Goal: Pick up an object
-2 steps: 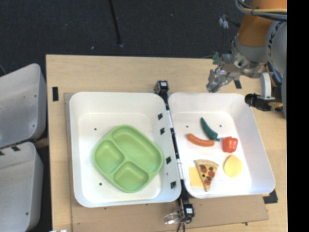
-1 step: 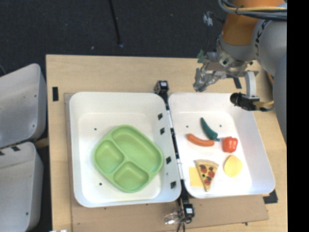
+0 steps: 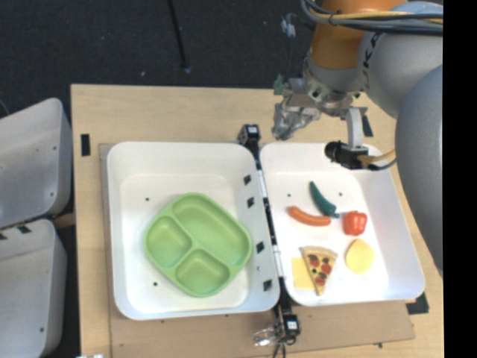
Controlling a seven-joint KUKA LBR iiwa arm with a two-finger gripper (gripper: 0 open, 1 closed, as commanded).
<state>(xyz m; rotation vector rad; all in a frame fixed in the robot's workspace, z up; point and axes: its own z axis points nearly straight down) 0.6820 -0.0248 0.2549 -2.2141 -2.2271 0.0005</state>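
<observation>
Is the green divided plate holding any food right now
Empty: all three compartments of the green plate show bare green.

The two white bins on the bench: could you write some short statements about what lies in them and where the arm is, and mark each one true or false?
1. The light green plastic tray with three compartments lies in the left shallow white bin. True.
2. The orange sausage-shaped toy lies on the green tray. False: it lies in the right shallow white bin.
3. The triangular pizza slice toy lies near that bin's front edge. True.
4. The gripper is down among the toys. False: it is at the bins' far edge, near their divider.
</observation>
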